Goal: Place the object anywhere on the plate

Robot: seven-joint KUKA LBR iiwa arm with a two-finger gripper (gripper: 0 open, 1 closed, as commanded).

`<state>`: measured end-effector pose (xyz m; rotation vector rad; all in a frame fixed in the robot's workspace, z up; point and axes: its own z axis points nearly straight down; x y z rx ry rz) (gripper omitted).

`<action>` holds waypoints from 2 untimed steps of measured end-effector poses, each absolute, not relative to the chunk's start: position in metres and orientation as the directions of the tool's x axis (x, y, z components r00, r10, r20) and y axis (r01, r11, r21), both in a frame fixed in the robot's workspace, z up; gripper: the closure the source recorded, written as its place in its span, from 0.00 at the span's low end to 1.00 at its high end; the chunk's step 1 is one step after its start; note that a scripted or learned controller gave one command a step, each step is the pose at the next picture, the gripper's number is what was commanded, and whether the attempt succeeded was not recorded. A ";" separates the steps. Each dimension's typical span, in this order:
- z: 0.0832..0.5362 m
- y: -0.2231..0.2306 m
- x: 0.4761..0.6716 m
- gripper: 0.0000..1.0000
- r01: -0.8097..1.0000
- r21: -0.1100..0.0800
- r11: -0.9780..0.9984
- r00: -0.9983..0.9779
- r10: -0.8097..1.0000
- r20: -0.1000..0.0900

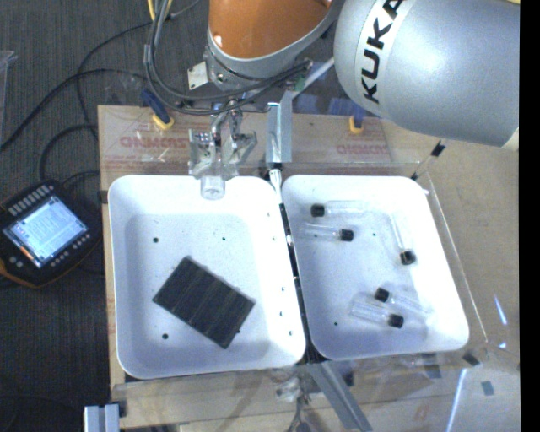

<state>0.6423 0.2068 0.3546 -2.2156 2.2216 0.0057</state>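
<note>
Up at the view's 12 o'clock, the grey arm [430, 63] with its orange band [261, 25] hangs over the far edge of the surface [135, 139]. Its hand [221, 156] points down at the far rim of the left bin [126, 253], at about that bin's 12 o'clock. A clear tube [211, 184] shows right at the tip of the hand, just over the rim. Whether the hand is open or closed cannot be told, nor whether it truly grips the tube or the tube merely lies beneath it.

Well apart from the tube, the plate [203, 302], a dark ribbed rectangle, lies flat on the left bin's floor. It is turned at a slant and sits toward that bin's 6 o'clock. Nothing rests on it.

Just beside it at 3 o'clock, the right bin [439, 219] holds several clear vials [371, 308] with black caps. Two lie near its 11 o'clock corner, one lies toward 3 o'clock, and two lie close together toward 6 o'clock.

Off the surface at the view's 9 o'clock, a teach pendant [42, 228] with a lit screen lies on the dark floor. Black cables [101, 80] trail from it toward the arm's base.
</note>
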 end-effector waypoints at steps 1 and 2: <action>0.435 0.231 0.669 1.00 -0.991 -0.003 -0.136 0.136 -0.991 -0.007; 0.445 0.232 0.669 1.00 -0.991 -0.004 -0.134 0.134 -0.991 -0.015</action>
